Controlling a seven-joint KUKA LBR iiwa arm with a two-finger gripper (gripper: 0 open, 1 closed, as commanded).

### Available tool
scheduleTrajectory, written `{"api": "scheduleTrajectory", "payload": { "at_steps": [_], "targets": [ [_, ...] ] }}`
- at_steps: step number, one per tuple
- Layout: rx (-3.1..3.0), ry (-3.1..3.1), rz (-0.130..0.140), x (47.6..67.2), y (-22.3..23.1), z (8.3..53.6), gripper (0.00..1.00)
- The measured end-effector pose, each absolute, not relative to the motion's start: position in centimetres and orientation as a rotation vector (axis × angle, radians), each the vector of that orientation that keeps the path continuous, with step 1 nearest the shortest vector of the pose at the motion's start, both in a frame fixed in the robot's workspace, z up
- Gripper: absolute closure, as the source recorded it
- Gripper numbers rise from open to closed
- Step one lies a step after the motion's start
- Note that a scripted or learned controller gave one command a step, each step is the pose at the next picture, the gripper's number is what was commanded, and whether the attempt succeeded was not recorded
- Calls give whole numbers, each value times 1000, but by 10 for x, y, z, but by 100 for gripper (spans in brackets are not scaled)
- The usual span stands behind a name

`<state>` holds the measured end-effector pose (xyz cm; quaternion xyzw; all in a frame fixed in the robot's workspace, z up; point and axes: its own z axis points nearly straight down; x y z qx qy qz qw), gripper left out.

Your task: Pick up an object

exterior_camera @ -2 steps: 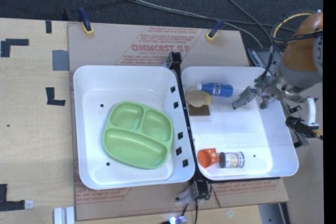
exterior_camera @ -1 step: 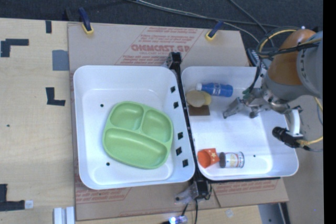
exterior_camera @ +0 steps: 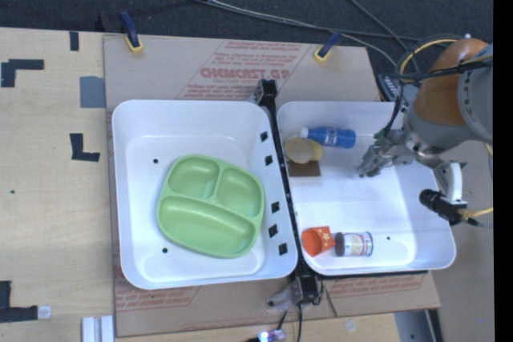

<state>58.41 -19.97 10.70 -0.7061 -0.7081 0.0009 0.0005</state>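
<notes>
The right bin point(exterior_camera: 401, 196) holds a blue bottle point(exterior_camera: 330, 137) lying on its side at the back, a tan and brown object point(exterior_camera: 303, 154) beside the divider, and a small jar with a red cap point(exterior_camera: 341, 243) lying near the front wall. My gripper point(exterior_camera: 374, 164) reaches down into the right bin from the right, over bare white floor, to the right of the blue bottle and apart from it. Nothing shows between its fingertips. The arm with its orange band point(exterior_camera: 453, 84) rises behind it.
The left bin point(exterior_camera: 136, 132) holds a green sectioned plate point(exterior_camera: 211, 204). A black divider point(exterior_camera: 276, 172) with clips runs between the bins. Cardboard lies under both bins, clamped at the back. Cables cross the dark floor behind.
</notes>
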Motion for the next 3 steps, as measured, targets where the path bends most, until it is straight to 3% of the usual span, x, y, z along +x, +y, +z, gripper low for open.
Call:
{"api": "scheduleTrajectory", "payload": {
  "at_steps": [3],
  "targets": [
    [-2223, -2227, -3, 575, -203, 257, 100]
  ]
}}
